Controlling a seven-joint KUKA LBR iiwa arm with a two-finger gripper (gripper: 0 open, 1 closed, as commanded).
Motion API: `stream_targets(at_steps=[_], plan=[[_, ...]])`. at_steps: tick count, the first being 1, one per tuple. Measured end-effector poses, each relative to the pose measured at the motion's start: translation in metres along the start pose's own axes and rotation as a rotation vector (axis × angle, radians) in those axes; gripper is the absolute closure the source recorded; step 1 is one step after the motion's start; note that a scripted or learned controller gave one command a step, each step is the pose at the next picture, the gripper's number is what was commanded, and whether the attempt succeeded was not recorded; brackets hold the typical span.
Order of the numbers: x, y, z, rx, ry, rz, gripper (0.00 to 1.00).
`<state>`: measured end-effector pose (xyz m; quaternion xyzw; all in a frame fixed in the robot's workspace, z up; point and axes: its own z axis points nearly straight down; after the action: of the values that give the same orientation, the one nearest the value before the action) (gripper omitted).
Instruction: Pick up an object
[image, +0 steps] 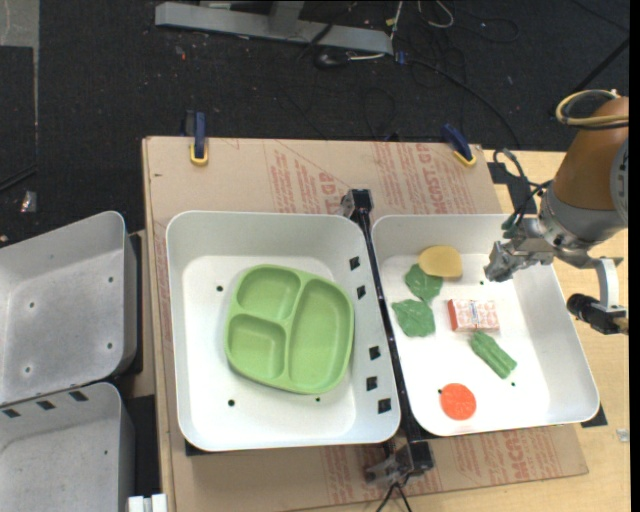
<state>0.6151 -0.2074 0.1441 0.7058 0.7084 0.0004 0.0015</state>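
The right bin (560, 330) holds several small items: a yellow rounded piece (440, 262), two green leafy pieces (423, 283) (414, 318), a red-and-white packet (473, 315), a green pickle-like stick (493, 354) and an orange disc (458, 401). My gripper (503, 264) hangs over the bin's upper right part, right of the yellow piece and above the packet, touching none of them. Nothing shows between its fingers.
The left bin (190, 300) holds a green divided plate (291, 328). A black divider (375, 300) runs between the bins. The arm (590, 180) comes in from the right. White trays (60, 290) lie off the bench at left.
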Motion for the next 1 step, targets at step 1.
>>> stream_targets(at_steps=[1], plan=[[-0.0035, -0.0051, -0.0615, -0.004, -0.001, 0.004, 1.00]])
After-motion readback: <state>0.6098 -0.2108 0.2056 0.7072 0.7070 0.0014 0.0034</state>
